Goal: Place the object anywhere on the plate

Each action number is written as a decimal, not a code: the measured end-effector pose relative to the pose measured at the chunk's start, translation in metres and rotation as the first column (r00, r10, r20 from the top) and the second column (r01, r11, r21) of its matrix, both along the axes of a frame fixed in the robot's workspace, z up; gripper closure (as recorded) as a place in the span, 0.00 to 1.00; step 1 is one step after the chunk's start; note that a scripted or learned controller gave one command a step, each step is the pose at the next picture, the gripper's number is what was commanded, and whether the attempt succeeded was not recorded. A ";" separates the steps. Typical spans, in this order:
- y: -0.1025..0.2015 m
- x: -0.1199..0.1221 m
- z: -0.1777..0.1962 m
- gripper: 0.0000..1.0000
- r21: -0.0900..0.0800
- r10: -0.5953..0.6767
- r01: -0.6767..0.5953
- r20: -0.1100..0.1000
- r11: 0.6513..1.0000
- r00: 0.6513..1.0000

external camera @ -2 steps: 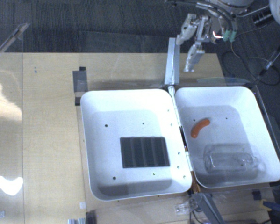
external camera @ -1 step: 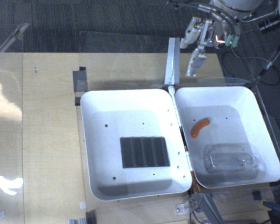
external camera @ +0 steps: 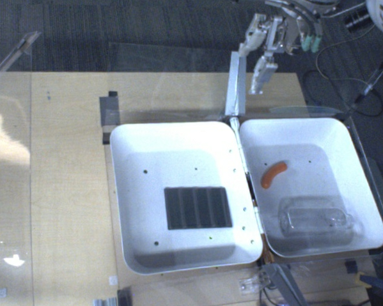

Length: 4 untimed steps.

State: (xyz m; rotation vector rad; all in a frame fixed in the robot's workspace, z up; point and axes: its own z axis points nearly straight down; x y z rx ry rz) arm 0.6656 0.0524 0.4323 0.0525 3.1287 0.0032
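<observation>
Apparently idle, w/ gripper (external camera: 267, 49) raised above the table behind the bins, fingers apart and holding nothing, while the orange sausage-like object (external camera: 274, 174) lies in the right bin (external camera: 344, 135), well apart from the dark ridged plate (external camera: 197, 207) in the left bin (external camera: 134, 158).

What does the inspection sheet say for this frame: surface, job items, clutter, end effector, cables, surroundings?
Surface: wooden bench bearing two white bins, left bin and right bin, side by side.
Job's things: orange sausage-shaped object in the right bin; dark ridged plate in the left bin.
Clutter: clear plastic container in the right bin, near the object.
Grippers: end effector above the bench's far edge, holding nothing, fingers apart.
Cables: dark cables at far right.
Surroundings: dark carpet.
</observation>
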 end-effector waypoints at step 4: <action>-0.015 -0.029 -0.066 0.00 0.000 0.009 -0.009 -0.001 1.000 1.000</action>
